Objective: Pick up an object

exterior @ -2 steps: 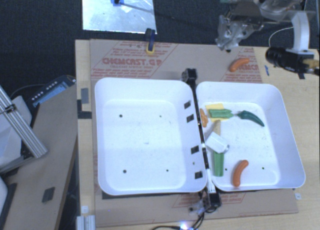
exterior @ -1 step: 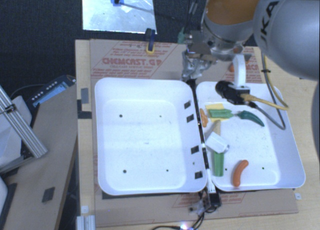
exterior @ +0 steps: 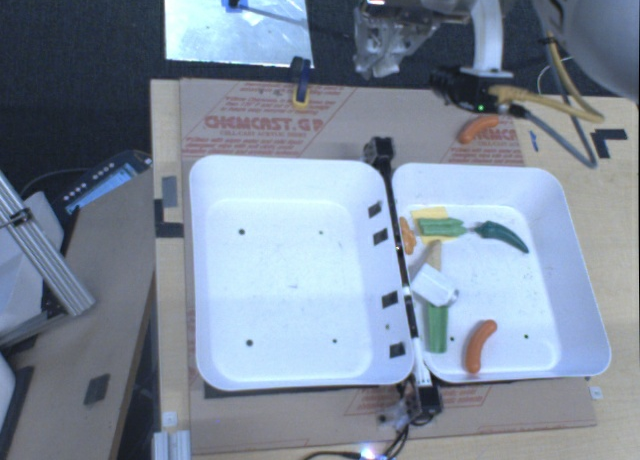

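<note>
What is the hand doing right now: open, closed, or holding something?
Hand: raised above the bench behind the bins, nothing visible between its fingers; open or closed cannot be told.

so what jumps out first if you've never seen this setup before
The colourful cluster in the right bin draws the eye: a green pepper, a yellow block, a green stick under a white block, and an orange sausage near the front. Another orange sausage lies outside on the bench behind that bin. The gripper hangs high at the back, above the bench.
</note>
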`<state>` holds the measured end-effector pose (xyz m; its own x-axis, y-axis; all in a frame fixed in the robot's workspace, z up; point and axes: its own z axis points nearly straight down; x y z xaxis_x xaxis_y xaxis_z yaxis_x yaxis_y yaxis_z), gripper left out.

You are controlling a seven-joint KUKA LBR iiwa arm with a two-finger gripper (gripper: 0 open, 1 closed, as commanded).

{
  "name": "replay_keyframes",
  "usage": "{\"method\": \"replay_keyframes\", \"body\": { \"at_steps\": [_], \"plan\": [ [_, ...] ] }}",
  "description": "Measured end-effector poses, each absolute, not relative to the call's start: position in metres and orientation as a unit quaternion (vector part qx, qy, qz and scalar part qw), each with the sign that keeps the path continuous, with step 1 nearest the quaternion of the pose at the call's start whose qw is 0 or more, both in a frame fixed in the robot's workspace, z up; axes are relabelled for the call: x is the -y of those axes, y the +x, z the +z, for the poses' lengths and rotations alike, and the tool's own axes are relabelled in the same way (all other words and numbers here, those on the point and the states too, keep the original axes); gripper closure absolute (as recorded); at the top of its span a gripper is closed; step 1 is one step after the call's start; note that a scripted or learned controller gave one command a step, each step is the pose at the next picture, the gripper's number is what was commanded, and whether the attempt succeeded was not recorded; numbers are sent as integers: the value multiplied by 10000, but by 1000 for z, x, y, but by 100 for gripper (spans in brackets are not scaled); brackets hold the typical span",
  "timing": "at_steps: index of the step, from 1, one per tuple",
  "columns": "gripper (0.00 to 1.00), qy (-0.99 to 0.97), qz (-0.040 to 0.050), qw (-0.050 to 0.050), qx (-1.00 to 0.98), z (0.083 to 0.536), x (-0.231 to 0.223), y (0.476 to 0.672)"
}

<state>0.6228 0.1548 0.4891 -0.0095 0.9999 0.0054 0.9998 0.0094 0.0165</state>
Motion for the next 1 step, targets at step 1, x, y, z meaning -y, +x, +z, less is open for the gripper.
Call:
{"method": "replay_keyframes", "body": {
  "at_steps": [1],
  "plan": [
    [100, 7038, -37, -32, -7103, 344, -222, 649]
  ]
}}
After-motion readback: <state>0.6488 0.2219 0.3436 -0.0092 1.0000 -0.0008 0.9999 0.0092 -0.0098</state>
